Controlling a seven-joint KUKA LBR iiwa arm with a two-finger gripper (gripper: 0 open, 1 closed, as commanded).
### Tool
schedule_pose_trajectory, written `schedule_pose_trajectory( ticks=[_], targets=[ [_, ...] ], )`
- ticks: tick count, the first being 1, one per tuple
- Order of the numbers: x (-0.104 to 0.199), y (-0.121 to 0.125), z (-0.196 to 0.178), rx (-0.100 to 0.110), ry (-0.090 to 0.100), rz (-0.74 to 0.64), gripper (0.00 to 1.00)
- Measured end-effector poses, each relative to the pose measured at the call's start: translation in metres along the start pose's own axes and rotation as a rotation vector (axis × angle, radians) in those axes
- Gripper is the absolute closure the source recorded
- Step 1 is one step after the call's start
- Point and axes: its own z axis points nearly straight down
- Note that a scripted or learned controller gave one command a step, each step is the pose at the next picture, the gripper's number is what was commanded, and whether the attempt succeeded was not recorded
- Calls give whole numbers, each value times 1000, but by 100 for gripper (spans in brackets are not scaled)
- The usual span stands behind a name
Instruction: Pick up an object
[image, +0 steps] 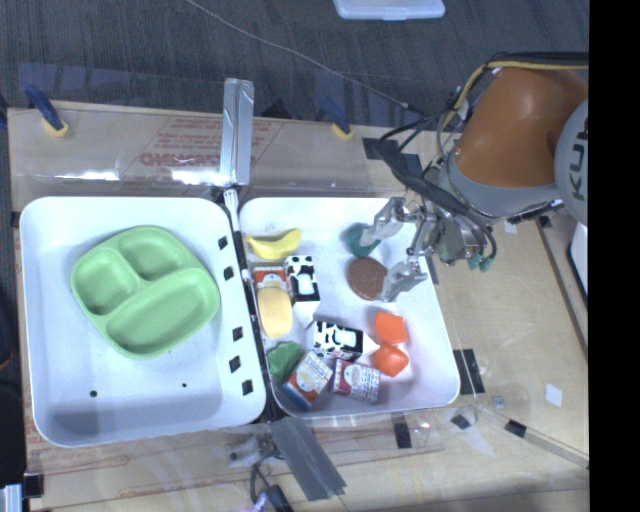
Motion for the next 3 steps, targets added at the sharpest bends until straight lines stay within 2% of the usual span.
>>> schedule_pose_trajectory(
  ticks=[1,2,3],
  targets=[
    [-32,-10,113,-5,10,-144,0],
    [-75,19,173,8,-7,-136,0],
    [-91,33,171,31,7,-176,0]
  ],
)
